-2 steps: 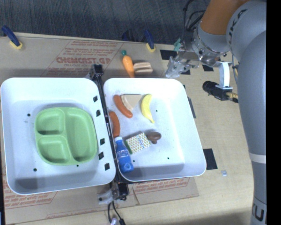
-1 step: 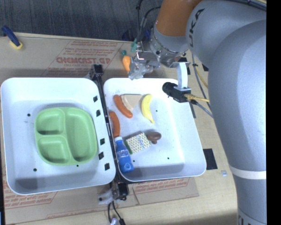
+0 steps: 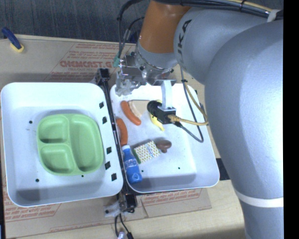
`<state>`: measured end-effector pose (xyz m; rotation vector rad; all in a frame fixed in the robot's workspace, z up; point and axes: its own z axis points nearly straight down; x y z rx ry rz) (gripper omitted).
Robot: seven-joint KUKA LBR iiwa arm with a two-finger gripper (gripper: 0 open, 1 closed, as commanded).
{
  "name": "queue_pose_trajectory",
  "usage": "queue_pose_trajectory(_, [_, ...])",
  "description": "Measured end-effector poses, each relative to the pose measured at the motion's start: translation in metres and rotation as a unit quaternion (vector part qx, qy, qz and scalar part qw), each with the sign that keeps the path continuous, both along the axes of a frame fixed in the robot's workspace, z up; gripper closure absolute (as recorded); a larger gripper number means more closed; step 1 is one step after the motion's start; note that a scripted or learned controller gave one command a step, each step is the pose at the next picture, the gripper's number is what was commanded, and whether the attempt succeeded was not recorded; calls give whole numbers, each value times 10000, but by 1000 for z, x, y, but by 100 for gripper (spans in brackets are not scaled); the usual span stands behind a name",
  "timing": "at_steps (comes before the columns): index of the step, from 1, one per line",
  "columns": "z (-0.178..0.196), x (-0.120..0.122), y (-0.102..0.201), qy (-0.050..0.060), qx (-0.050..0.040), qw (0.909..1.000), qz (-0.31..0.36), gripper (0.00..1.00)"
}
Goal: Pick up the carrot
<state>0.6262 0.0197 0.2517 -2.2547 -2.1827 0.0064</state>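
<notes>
The end effector (image 3: 125,86) hovers at the right bin's (image 3: 204,176) far-left corner; its opening cannot be told. The carrot (image 3: 121,131) lies against the left wall, beside a sausage (image 3: 131,112), risking a mistaken grab.

The worktop (image 3: 50,59) and both white bins (image 3: 10,133) are viewed from one fixed camera above, at a slant, fairly near.

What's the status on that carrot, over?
Gripper over right bin's far corner, nothing held. Carrot lying by the divider, untouched. Hot dog and blue bottle close beside it.
</notes>
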Motion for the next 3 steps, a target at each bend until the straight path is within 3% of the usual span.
queue_pose_trajectory(1, [-60, -37, -35, -2, 8, 9828, 1846, 100])
queue_pose_trajectory(2, [4, -41, -110, -15, -3, 9974, 716, 100])
queue_pose_trajectory(3, [75, -57, -168, -21, -4, 9989, 474, 100])
